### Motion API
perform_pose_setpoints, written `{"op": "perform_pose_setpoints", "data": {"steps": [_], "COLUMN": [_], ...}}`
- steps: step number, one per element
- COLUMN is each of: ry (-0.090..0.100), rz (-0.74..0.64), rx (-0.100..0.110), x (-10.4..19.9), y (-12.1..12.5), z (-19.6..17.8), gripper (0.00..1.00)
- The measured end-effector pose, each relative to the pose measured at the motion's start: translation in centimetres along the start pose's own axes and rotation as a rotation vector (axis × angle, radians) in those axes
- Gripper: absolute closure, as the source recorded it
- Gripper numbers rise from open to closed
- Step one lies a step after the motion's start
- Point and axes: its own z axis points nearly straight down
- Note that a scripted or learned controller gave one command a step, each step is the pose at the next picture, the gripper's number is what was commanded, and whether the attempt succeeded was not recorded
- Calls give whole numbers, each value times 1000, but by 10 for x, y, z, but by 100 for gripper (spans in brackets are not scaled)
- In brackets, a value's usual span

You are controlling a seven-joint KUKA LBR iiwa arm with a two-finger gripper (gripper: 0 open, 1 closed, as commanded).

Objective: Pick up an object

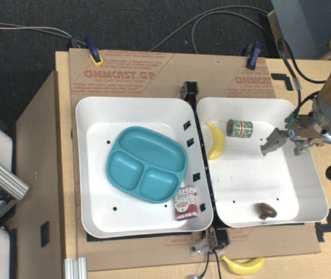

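Overhead, two shallow white bins sit side by side on a cardboard-topped counter (153, 63), divided by a black strip. Inside the left bin (89, 156), a teal divided plate (146, 163) lies flat across the middle, and a small red-and-white packet (185, 203) rests near the bin's lower right corner, just beside the plate's edge. Inside the right bin (305, 196), a yellow banana (216, 142) curves along the left wall, a small green-labelled can (239, 128) lies on its side just beside the banana toward the back, and a small brown object (265, 211) sits near the front wall, well apart from both. Another banana (244, 264) lies outside the bins on the counter's front edge. Reaching in from the right, the grey arm carries its gripper (286, 142) above the right bin's far side, fingers spread apart with nothing between them, near the can but clear of it.
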Motion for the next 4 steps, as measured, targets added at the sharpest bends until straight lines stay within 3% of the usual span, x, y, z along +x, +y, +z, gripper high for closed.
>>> {"op": "perform_pose_setpoints", "data": {"steps": [1, 3, 4], "ry": [-2, 0, -1], "rz": [-3, -1, -2], "rx": [-13, -5, -9], "x": [0, -3, -3], "y": [2, -8, -8], "z": [-6, 118, 155], "gripper": [0, 0, 0]}}
